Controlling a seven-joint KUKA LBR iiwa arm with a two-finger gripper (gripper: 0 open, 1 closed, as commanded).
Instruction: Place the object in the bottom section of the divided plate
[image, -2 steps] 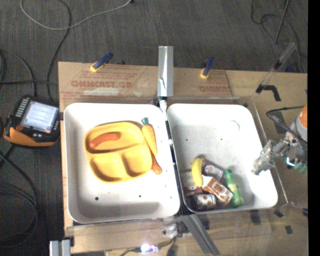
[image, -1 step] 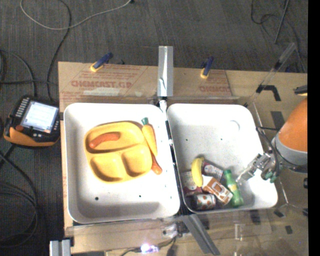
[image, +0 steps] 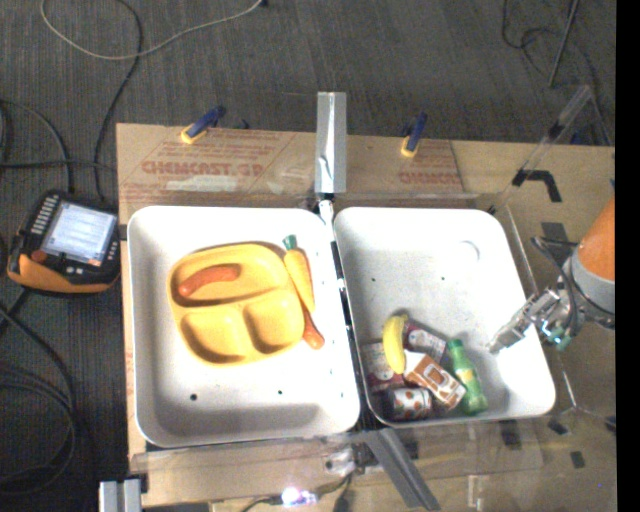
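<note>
A: What lies nearest?
B: Packets (image: 430, 381), a banana (image: 394, 343) and a bottle (image: 466, 380), in the right bin's (image: 430, 265) near corner.
A: The gripper (image: 501, 342)?
B: Over that bin's right side, apart from them. Wide or narrow, I cannot tell.
A: The plate (image: 240, 335)?
B: In the left bin (image: 200, 405), a carrot (image: 300, 285) along its right rim and a sausage (image: 208, 280) in its far section.

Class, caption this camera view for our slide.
Hand over right bin; carrot on plate rim, left bin.
</note>
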